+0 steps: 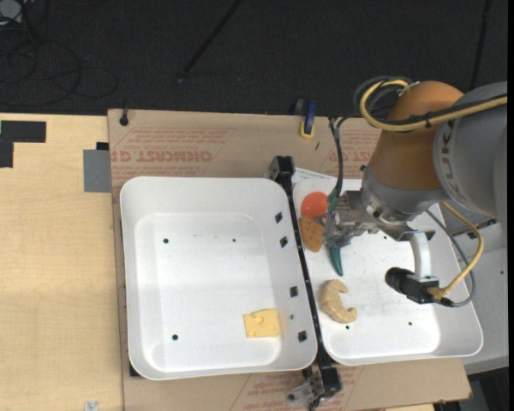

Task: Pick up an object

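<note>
Dark floor with loose cables lies behind a pale wooden surface (43,255), on which a cardboard sheet carries two shallow white bins side by side. Largest in the scene is the grey arm (463,144) with its orange band, reaching in from the right over the right bin (428,336). The left bin (197,255) holds a yellow cheese-like wedge (262,324) near its lower right corner. In the right bin, along its left wall, sit an orange-red ball (314,204), a tan piece (312,233) just below it, a teal pointed object (335,255) and, further down, a beige croissant-shaped toy (337,302).

The gripper (341,229) hangs over the crowded cluster by the left wall, and whether the jaws are released or clenched cannot be told from above.

To do this step well, the arm probably ought to single out one item before descending. The croissant-shaped toy lies apart from the others and looks like the cleanest candidate; the cluster by the wall risks a pinch on two things at once or a finger striking the bin wall.
</note>
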`<state>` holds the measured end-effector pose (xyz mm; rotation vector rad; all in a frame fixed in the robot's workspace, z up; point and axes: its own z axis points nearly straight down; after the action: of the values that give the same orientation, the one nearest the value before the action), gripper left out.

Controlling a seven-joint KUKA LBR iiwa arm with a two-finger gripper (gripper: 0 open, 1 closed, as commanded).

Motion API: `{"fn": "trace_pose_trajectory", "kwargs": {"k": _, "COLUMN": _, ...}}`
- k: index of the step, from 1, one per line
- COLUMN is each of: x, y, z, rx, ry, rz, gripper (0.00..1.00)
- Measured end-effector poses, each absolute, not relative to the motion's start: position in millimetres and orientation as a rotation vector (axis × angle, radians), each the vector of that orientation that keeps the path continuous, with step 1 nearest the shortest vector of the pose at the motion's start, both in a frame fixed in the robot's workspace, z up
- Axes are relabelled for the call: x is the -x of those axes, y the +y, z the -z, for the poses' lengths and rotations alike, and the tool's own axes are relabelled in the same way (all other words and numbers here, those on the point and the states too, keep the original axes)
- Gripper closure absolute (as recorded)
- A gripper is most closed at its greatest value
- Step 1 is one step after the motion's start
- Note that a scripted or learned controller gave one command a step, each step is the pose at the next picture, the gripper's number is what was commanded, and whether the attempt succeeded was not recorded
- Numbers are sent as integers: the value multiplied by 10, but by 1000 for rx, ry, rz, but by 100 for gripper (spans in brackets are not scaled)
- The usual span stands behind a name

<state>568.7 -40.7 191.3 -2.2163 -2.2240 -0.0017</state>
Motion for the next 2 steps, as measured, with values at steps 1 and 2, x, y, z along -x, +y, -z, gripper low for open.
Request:
{"fn": "trace_pose_trajectory", "kwargs": {"k": 1, "x": -5537, "y": 269, "z": -3381, "rx": 2216, "ry": -2234, "rz": 15, "gripper": 100}}
{"fn": "trace_pose_trajectory", "kwargs": {"k": 2, "x": -5494, "y": 621, "z": -3458, "rx": 2218, "ry": -2223, "rz": -2, "gripper": 100}}
